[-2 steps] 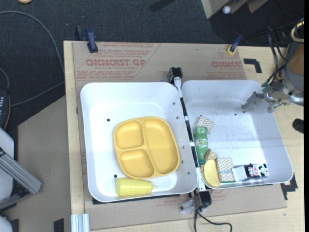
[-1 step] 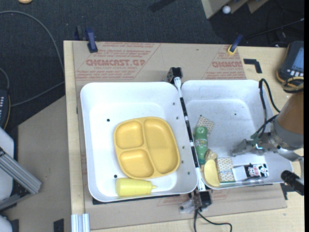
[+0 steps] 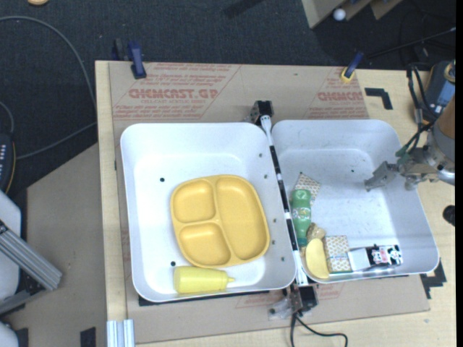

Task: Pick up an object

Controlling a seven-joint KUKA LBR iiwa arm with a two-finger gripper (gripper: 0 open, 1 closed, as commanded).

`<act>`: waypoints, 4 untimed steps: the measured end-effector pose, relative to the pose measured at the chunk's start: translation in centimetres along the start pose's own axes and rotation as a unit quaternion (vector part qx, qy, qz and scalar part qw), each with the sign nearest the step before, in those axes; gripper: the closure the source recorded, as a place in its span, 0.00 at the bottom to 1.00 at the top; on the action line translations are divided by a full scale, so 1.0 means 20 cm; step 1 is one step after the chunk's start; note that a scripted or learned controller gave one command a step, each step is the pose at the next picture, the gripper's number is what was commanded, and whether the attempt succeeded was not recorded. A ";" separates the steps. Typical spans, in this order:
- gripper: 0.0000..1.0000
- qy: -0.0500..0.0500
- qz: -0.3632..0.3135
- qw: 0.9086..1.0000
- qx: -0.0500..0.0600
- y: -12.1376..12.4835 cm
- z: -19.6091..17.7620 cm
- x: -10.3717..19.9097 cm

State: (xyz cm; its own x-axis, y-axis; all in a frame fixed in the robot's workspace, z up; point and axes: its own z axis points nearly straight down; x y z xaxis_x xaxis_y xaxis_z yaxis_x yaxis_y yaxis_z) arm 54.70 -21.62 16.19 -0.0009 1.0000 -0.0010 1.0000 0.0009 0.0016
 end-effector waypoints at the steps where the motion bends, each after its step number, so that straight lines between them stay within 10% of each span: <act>1: 0.00 0.001 0.000 1.000 0.001 0.60 0.34 0.14; 3: 0.00 0.001 0.001 1.000 0.001 -0.22 0.39 0.03; 4: 0.00 0.002 -0.001 1.000 -0.001 0.43 0.38 0.01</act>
State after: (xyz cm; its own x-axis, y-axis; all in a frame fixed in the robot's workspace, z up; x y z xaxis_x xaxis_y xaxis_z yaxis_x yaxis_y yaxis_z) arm 63.32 -21.38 8.57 -0.0037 1.0000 0.0033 1.0000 0.0037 0.0037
